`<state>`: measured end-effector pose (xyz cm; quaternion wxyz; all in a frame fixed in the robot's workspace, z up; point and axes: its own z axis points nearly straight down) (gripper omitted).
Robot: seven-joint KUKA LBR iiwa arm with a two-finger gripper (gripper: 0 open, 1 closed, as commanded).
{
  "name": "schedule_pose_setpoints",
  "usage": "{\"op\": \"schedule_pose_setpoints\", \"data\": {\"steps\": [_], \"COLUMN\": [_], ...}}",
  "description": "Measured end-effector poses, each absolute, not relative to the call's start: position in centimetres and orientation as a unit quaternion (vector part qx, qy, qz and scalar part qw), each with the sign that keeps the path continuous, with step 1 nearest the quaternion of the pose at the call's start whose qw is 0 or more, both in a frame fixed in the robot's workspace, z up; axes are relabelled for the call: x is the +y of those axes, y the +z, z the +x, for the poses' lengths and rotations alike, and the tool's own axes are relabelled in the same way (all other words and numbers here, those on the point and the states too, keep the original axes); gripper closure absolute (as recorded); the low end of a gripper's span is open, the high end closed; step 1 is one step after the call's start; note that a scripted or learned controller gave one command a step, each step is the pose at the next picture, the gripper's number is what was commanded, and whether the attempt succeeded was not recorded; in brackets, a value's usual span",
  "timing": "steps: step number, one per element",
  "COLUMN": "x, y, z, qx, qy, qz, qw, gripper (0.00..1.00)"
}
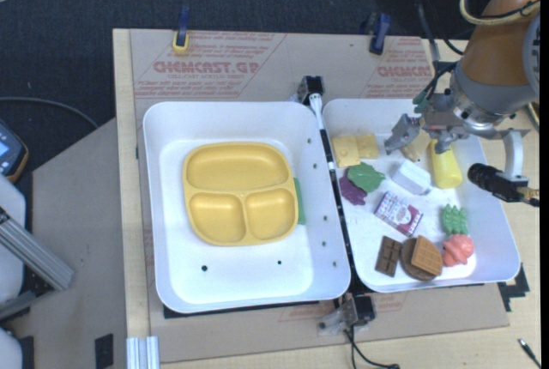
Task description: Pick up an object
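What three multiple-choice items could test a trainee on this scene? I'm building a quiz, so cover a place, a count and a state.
1. Where does the yellow tray lie?
A. In the left bin
B. In the right bin
C. On the floor

2. How many compartments does the tray have?
A. One
B. Three
C. Six

3. How does the chocolate bar lie?
A. Flat on the bin floor
B. Between the gripper's fingers
C. On the tray

Key: 1 A, the tray rests in the left bin. 2 B, one wide section above two smaller ones. 3 A, it lies flat near the front of the right bin, beside the waffle, far from the gripper.
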<state>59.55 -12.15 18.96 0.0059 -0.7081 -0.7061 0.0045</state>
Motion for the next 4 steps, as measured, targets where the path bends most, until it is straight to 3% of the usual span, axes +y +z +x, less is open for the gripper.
{"op": "schedule_pose_setpoints", "data": {"steps": [1,3,4], "x": [-12.1,-12.0,-12.5], "y": [19.9,10.9,9.4], "z": [59.9,59.7,60.3], "qx": [-0.707,-0.707,-0.706], "qy": [-0.0002,0.0000,-0.0018], "qz": [-0.707,-0.707,-0.708], "qw": [0.000,0.001,-0.011], "gripper": [0.00,0.00,0.00]}}
